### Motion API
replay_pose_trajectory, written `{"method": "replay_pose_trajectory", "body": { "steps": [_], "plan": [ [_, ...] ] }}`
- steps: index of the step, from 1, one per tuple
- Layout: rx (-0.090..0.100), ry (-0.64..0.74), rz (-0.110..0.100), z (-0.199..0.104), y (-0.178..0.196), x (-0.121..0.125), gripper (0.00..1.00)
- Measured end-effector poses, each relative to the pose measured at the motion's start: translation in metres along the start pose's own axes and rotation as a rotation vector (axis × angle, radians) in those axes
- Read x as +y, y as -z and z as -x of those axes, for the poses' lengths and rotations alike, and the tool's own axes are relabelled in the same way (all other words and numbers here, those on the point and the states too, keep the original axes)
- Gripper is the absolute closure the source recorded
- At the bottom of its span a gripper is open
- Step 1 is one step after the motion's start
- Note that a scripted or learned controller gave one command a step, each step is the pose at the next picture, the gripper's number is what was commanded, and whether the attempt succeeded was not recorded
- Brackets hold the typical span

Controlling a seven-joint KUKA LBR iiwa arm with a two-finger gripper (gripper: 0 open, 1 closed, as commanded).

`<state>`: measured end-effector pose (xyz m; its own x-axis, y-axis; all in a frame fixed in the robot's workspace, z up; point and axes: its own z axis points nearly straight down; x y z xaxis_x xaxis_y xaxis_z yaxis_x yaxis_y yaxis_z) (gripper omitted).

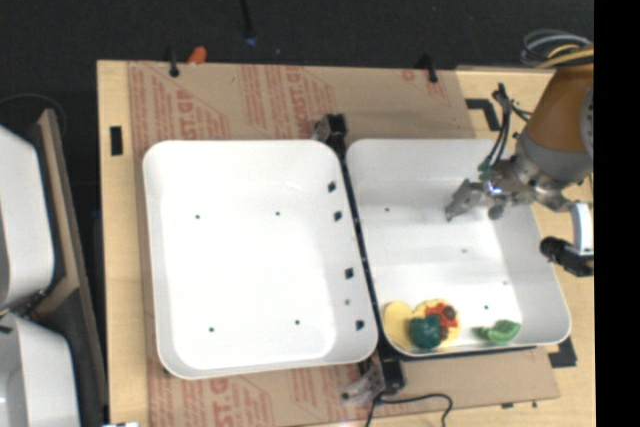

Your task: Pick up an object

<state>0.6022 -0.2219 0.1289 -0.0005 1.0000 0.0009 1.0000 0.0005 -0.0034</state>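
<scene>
The jaws stand apart, two grey fingers splayed with nothing between them, so the gripper (pixel 478 199) is carrying no load.

Nearest the camera, along the near wall of the right bin (pixel 520 245), lies the cluster the task can draw on: a yellow object (pixel 399 319) at the left of the group, a small multicoloured toy (pixel 432 321) with red and teal parts touching it, and a green piece (pixel 497 330) a little to the right, close to the bin's near right corner. All of them sit against the near rim, likely because the bin floor slopes or past pushes have herded them there; that wall would crowd a finger coming down on the near side.

Further back, the middle of the right bin is bare white floor. The gripper hangs over the far half of this bin, well apart from the objects, with the arm (pixel 560 130) reaching in from the right and its orange band above the wrist.

The left bin (pixel 250 255) lies alongside, touching the right one at a black-clipped seam.

To pick anything, I judge the gripper must travel toward the near rim first.
</scene>
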Motion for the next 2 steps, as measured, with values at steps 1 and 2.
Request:
{"method": "replay_pose_trajectory", "body": {
  "steps": [1, 2],
  "plan": [
    [0.0, 0.0, 0.002, 0.0, -0.029, 0.0, 0.0],
    [-0.002, -0.001, 0.006, 0.001, -0.017, 0.001, 1.0]
  ]
}}
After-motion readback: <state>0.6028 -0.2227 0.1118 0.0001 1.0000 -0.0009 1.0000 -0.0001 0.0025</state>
